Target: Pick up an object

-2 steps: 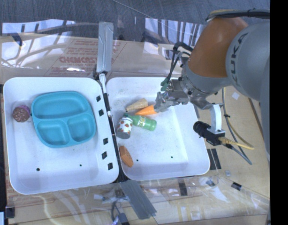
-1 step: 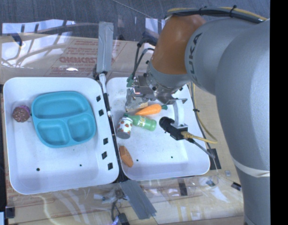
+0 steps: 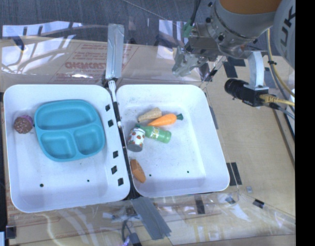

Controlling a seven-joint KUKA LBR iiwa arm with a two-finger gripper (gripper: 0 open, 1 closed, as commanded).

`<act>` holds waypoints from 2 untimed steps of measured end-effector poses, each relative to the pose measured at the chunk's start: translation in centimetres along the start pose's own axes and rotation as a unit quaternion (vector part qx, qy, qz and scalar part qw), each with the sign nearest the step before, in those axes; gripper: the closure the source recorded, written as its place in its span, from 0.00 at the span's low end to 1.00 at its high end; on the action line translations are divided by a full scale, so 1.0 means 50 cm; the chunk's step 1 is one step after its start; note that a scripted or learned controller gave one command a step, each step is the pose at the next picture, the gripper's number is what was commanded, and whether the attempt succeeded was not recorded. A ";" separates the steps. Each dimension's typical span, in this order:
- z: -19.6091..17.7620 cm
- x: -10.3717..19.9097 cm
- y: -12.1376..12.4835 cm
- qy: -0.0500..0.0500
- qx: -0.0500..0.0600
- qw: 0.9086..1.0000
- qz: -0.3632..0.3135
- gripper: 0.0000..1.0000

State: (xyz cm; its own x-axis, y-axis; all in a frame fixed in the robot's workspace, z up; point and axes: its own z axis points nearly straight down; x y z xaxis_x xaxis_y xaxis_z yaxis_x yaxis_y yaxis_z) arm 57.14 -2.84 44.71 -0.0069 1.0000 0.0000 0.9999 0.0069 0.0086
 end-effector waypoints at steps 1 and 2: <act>0.166 0.131 -0.042 0.000 0.008 1.000 -0.002 1.00; 0.005 0.393 -0.136 0.002 0.003 1.000 -0.005 1.00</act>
State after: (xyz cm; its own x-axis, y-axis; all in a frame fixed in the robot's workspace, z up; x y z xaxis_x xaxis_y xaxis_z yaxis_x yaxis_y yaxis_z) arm 50.19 16.75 44.39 -0.0160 0.9999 0.0034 0.9999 0.0160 0.0025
